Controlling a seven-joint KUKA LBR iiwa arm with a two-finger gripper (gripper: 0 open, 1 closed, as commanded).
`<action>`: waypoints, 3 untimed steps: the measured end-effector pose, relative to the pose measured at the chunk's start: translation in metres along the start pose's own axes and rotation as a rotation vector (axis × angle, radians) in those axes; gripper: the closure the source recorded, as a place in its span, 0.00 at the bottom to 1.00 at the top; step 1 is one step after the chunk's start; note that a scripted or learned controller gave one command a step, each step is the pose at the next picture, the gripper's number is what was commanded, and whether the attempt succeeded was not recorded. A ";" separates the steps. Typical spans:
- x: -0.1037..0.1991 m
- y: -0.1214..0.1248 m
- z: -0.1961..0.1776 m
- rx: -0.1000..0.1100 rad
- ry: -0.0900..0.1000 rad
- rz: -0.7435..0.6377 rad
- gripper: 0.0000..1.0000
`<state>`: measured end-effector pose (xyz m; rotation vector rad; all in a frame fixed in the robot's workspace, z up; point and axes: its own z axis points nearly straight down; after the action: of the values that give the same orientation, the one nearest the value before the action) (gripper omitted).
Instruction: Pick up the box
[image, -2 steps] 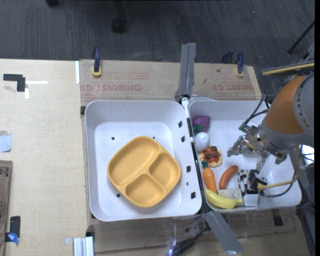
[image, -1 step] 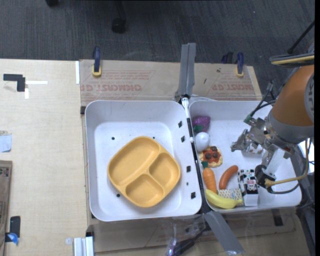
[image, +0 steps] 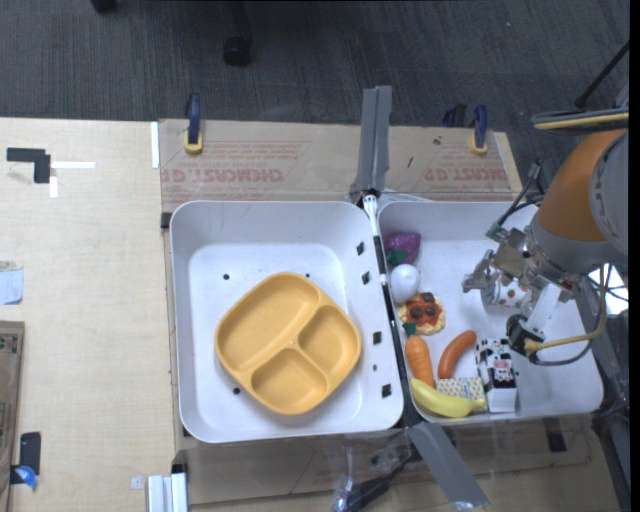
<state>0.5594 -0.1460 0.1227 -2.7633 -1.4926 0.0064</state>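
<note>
In the right-hand bin (image: 560, 240) I see the hand (image: 487, 283) low over the white floor, its metal fingers (image: 474, 280) spread apart with nothing between them, so it is open and not holding anything. The grey arm (image: 590, 210) with its orange band comes in from the right edge behind it. The box (image: 497, 372), a small white carton with dark printing, sits toward the near side of the hand, below it in my view and a little to the right, close to the bin's front wall and clear of the fingers. Just beside the box on its left lies an orange-red sausage (image: 457, 352), angled, and further left of that a carrot (image: 419, 360). A banana (image: 441, 401) rests along the front wall, next to a patterned cracker-like piece (image: 462, 388) touching the box's lower left. Left of the hand, near the divider, I make out a white egg-like ball (image: 404, 281), a purple item (image: 403, 243) behind it, and a dark-topped toy pastry (image: 423, 313). Far to the left of the hand, the other bin (image: 200, 300) carries a yellow divided plate (image: 288, 343). Both bins rest on the surface (image: 80, 300).
</note>
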 end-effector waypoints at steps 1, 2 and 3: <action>-0.001 0.000 -0.008 0.002 -0.002 -0.001 1.00; -0.001 0.000 -0.008 0.002 -0.003 -0.002 0.00; -0.002 0.000 -0.016 0.004 -0.005 -0.001 1.00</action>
<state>0.5584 -0.1474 0.1392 -2.7611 -1.4938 0.0157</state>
